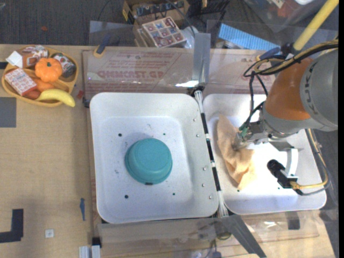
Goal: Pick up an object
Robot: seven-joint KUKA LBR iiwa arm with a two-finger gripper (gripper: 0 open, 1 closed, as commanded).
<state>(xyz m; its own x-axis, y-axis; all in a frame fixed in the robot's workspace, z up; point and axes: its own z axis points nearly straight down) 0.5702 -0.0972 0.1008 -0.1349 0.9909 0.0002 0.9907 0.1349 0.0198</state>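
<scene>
Where the arm (301, 95) reached in from three o'clock, its gripper (243, 138) sat low over the right bin (314, 198), pressed into the upper part of a crumpled tan cloth (236, 155). Fingertips were buried in shadow and fabric folds; whether the cloth was pinched between them could not be told from this slant. Cloth lay along the bin's nine o'clock side, running from roughly eleven o'clock down toward seven, bunched and touching the bin floor along its whole length. At about four o'clock from the gripper, a black cylindrical fitting (277, 171) with a white bracket hung off the wrist, and a yellow cable (312, 187) trailed from it along the bin floor.

Orange band and grey housing covered the bin's two o'clock corner.

Left bin (107, 112), touching the right bin along the shared rim, held a teal bowl (149, 160), apparently upside down, just below centre, well apart from the cloth.

Farther out, at ten o'clock of the bench, a shallow basket (11, 85) carried toy food: a small orange pumpkin (48, 69), a banana (56, 96) on its near rim, and some boxes. Clear plastic sheet with red lettering (134, 69) lay at twelve o'clock beyond the bins.
</scene>
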